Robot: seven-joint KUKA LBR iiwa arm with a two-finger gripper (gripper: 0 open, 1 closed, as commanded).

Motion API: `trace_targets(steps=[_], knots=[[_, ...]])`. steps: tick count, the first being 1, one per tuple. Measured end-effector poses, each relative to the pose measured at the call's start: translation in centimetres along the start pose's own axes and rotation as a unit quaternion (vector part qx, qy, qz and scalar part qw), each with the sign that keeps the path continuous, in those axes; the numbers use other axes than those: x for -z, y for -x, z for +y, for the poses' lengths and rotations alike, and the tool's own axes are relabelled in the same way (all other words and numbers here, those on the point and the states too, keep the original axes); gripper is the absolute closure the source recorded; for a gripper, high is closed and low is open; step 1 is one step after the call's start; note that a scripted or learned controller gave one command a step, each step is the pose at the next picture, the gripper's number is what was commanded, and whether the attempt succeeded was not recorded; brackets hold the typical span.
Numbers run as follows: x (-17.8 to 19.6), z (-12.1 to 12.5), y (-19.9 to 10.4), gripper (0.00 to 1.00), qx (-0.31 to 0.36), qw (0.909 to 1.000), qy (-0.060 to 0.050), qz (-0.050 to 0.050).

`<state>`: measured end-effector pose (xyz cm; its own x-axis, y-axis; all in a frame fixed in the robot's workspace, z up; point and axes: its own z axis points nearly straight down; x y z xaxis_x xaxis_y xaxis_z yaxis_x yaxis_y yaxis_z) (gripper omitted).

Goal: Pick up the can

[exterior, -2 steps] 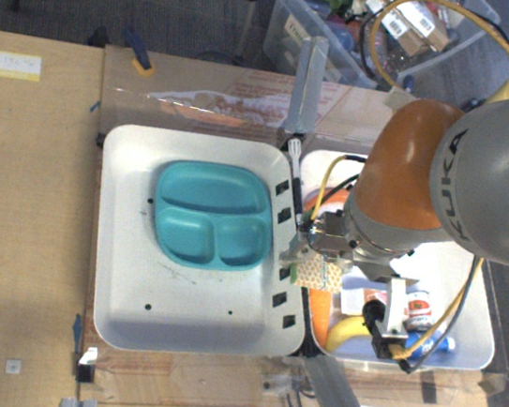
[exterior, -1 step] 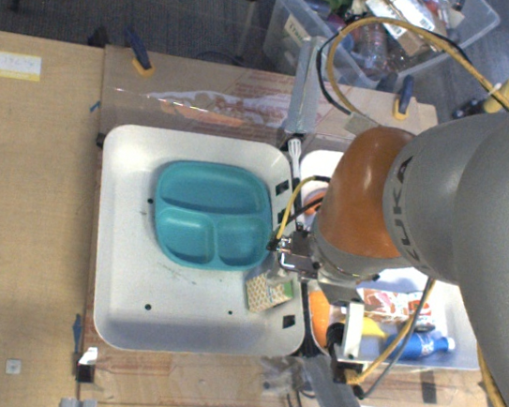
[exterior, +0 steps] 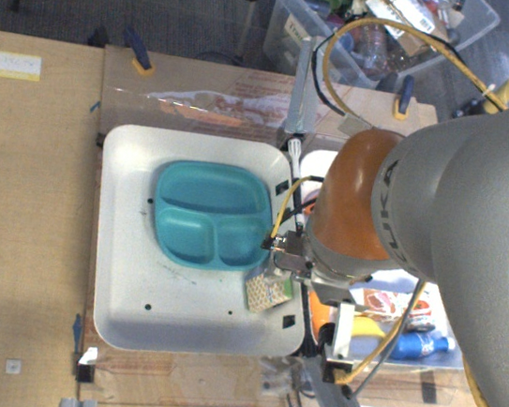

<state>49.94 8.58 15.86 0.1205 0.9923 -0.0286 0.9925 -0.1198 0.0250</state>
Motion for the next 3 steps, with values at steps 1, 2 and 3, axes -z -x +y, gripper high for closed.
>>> trace_targets(steps=[1, 2, 3], knots=[[-0.2, 0.0, -0.2, 1.00, -0.009, 1.0000, 0.002, -0.001], [26.7, 10.7, -1.8, 1.00, 0.262, 0.9648, -0.006, 0.017], [27.4, 12.5, 5.6, 1.00, 0.437, 0.8993, -0.001, 0.016]])
